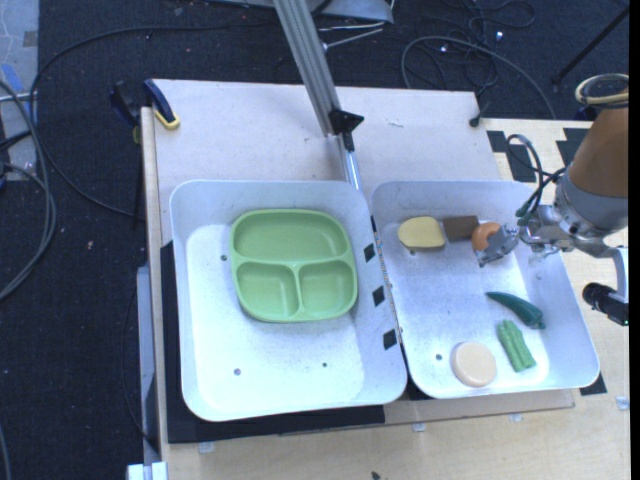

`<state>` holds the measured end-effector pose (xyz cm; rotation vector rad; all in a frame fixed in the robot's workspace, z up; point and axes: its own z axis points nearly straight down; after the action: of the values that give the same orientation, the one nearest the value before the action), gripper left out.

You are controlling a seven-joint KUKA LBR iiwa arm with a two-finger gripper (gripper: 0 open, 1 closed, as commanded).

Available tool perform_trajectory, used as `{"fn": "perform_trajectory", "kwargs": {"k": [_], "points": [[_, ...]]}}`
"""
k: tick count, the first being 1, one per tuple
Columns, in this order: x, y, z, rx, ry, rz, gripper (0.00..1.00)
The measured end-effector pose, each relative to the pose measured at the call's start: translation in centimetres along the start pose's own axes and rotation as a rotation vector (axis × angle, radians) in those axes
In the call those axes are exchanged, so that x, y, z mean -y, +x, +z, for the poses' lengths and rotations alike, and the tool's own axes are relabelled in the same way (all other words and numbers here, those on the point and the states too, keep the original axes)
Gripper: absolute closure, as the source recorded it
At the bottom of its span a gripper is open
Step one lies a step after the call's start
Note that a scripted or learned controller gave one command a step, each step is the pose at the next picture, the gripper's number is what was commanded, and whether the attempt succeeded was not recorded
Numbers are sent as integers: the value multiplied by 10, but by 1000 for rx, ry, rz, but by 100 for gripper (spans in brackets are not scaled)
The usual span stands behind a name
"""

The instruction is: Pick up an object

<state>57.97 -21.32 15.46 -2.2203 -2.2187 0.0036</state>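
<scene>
High fixed camera, slanting down, both bins [200, 268]

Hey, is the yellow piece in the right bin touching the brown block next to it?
Touching, as far as the camera view shows: the yellow piece and the brown block sit edge to edge at the back of the right bin, with no white floor showing between them.

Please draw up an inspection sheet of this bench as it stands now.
Surface: left white bin and right white bin lie side by side.
Job's things: right bin holds a yellow oval block, brown block, orange ball, dark green curved pod, light green ridged stick and cream round disc.
Clutter: green three-compartment plate in left bin.
Grippers: gripper beside the orange ball; fingers unclear.
Cables: black cables on the floor.
Surroundings: dark carpet, metal pole.
</scene>
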Motion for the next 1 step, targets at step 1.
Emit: {"fn": "perform_trajectory", "kwargs": {"k": [1], "points": [[-7,7,49,0,0,-3,0]]}}
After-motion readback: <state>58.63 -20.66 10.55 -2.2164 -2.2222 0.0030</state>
